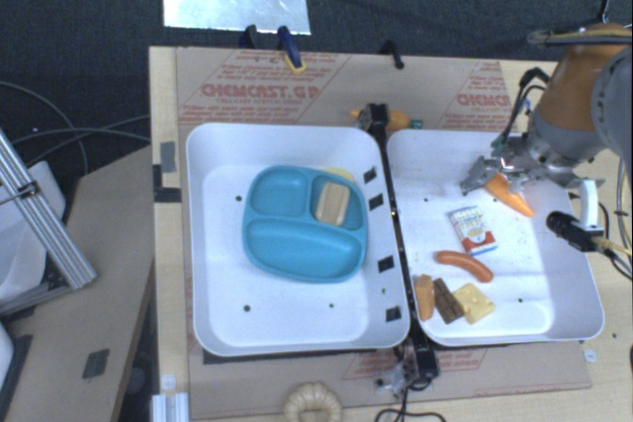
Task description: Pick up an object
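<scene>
Arm: the grey arm with its orange band (pixel 579 89) reaches in from the right, over the far part of the right white bin (pixel 574 311).
Pincer: the two-finger gripper (pixel 495 173) sits low in that bin, touching the orange carrot-shaped toy (pixel 512 196); whether it is spread or pinching, I cannot tell.
Right bin, near part: a small red-and-white carton (pixel 473 229), a red sausage (pixel 465 264), and a tan, brown and yellow cluster of food pieces (pixel 451 299).
Left white bin (pixel 218 311): a blue divided plate (pixel 302 222) bearing a tan bread-like block (pixel 332 204).
</scene>
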You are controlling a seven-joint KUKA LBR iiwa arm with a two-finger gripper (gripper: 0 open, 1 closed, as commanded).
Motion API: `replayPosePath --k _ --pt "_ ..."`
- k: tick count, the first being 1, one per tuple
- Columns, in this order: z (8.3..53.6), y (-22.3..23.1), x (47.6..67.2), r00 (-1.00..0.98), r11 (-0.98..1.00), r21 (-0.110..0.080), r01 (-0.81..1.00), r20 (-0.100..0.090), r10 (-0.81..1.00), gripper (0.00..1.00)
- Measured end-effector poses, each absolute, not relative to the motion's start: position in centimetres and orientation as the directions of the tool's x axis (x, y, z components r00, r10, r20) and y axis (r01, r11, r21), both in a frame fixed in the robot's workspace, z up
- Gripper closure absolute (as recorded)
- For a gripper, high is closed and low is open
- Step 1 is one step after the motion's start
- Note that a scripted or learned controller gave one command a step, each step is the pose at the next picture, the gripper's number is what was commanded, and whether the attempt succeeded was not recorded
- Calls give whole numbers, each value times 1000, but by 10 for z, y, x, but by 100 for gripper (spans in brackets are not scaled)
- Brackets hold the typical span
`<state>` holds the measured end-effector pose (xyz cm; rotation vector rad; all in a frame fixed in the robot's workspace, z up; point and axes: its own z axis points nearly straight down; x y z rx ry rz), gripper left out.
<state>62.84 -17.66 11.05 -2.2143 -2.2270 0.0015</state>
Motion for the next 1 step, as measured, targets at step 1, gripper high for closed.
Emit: replayPosePath --k 1 --pt "94 -183 632 -3 3 12 1000 -13 1000 0"
